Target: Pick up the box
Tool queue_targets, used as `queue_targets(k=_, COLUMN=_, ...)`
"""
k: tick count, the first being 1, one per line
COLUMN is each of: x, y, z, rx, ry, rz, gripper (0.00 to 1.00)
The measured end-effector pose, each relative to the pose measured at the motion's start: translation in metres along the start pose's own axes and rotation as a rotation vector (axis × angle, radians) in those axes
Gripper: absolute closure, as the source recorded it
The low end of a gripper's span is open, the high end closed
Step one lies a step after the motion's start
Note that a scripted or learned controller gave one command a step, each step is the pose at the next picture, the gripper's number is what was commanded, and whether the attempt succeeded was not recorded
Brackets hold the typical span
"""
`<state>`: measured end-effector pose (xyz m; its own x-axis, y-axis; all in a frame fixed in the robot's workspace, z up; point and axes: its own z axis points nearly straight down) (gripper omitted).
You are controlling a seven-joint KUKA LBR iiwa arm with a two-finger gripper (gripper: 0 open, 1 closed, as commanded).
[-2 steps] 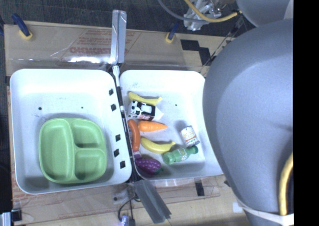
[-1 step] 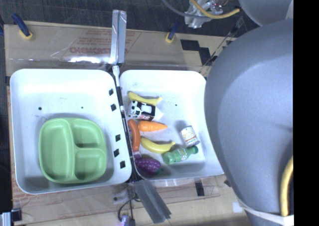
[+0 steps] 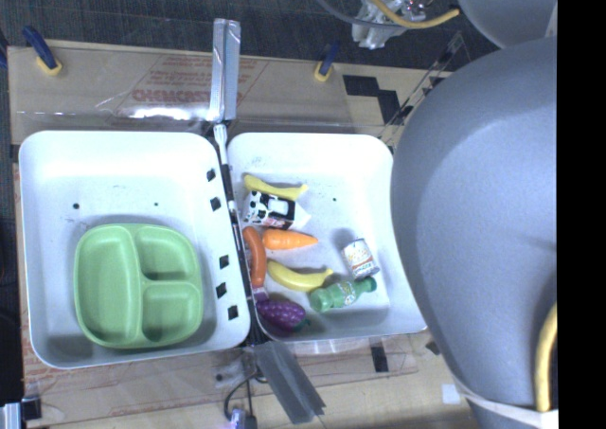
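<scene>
Grey arm (image 3: 483, 228); black-and-white box (image 3: 271, 209), print unreadable.

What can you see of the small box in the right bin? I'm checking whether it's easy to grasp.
The box is small, white with bold black patches like a cow pattern, apparently printed cardboard. It lies near the right bin's left wall, slightly tilted. A yellow banana lies just above it, apparently touching its upper edge; the orange carrot sits right below it, close or touching. Its right side faces bare bin floor. Nothing grips it.
</scene>
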<state>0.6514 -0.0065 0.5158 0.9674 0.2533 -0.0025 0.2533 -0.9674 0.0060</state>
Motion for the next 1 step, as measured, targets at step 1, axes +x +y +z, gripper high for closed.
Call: queue_targets(k=1, x=0.0013, y=-0.0022, z=-0.0085, rx=0.002, ry=-0.002, rz=-0.008, gripper=1.00)
